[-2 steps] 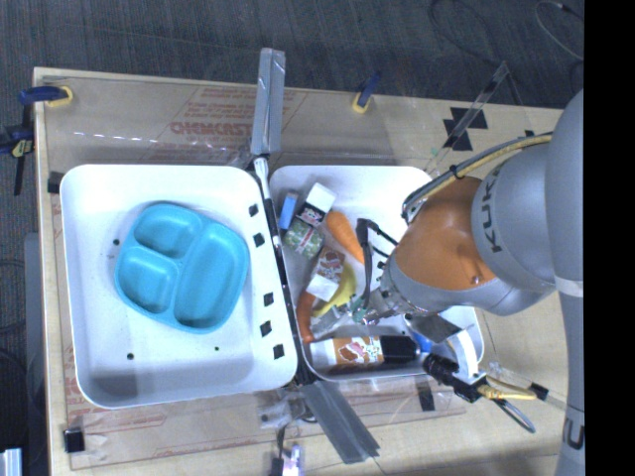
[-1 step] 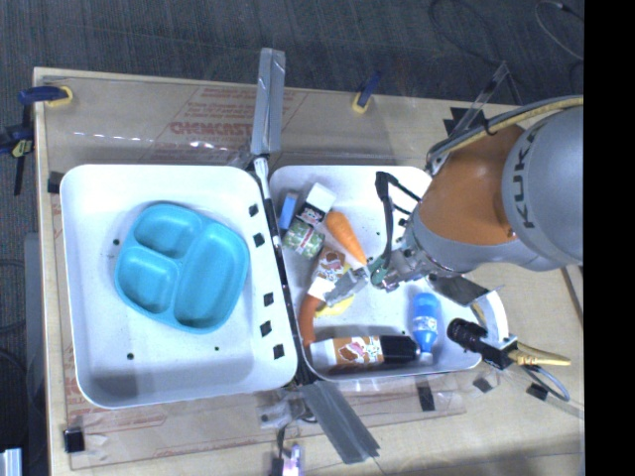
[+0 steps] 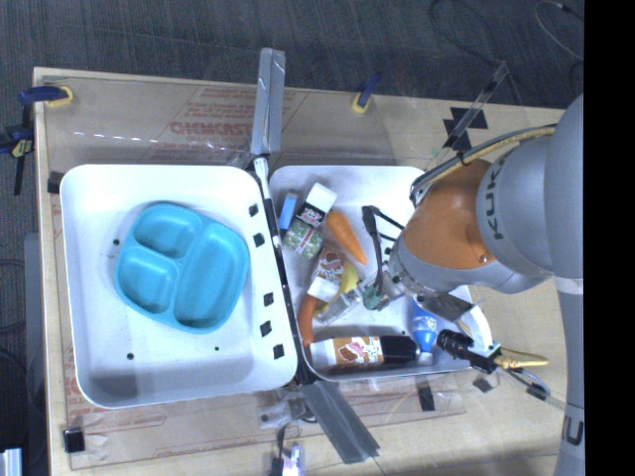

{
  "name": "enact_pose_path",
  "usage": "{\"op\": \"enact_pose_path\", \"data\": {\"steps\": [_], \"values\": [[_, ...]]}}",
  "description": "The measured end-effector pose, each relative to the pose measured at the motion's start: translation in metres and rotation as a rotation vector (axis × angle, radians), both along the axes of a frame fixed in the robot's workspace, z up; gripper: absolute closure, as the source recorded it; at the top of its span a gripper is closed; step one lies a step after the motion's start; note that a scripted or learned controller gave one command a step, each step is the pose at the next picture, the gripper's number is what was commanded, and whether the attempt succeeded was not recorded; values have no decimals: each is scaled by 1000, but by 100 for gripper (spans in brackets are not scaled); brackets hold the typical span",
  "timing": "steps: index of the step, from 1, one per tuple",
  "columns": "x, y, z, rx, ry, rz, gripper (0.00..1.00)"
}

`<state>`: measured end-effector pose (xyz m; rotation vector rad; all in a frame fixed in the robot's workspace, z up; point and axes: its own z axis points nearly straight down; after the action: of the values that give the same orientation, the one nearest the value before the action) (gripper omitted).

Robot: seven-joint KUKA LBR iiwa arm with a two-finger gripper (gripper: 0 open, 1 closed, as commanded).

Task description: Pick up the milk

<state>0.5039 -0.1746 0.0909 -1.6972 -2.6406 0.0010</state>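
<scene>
Along the right white bin's point(image 3: 437, 178) near edge lies a dark-capped brown bottle point(image 3: 362, 350). Mid-bin, the gripper point(image 3: 375, 291) sits among packed items, its state untellable. The small white milk carton point(image 3: 310, 218) leans near the far-left corner; crowding neighbours could spoil a grasp.

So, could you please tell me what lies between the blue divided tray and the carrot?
In the camera view, between the blue divided tray and the carrot run the two bins' adjoining white walls, then a small carton lying in the right bin.
</scene>
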Motion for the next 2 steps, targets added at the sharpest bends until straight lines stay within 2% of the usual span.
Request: {"op": "enact_pose_path", "data": {"steps": [1,2], "values": [[80,33,0,-1,2,-16,0],[140,-33,-2,0,14,123,0]]}}
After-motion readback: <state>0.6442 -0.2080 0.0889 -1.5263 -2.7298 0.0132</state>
